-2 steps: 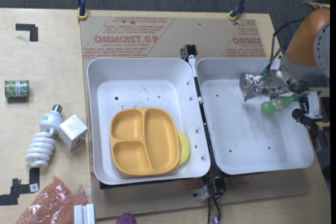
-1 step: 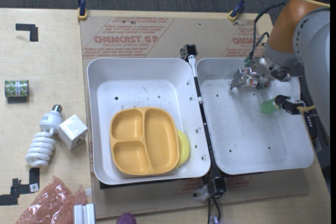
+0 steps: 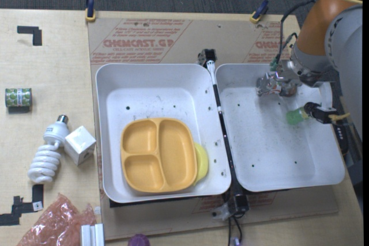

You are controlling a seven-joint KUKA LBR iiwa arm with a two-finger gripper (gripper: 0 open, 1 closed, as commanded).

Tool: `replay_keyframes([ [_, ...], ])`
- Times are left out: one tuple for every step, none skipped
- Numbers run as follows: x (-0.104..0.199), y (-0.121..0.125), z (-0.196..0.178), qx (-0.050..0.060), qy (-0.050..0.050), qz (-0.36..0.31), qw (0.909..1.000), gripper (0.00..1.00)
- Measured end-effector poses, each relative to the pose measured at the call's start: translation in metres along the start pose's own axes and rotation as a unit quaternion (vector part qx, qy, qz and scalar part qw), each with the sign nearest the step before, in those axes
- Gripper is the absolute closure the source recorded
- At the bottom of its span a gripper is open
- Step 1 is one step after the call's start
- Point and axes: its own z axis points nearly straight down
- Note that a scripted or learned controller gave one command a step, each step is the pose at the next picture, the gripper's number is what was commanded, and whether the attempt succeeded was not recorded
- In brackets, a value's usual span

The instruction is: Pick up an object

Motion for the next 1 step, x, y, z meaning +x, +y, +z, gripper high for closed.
replay_keyframes([
  [0.0674, -0.0329, -0.0733, 0.002, 0.002, 0.002, 1.0000, 1.00],
])
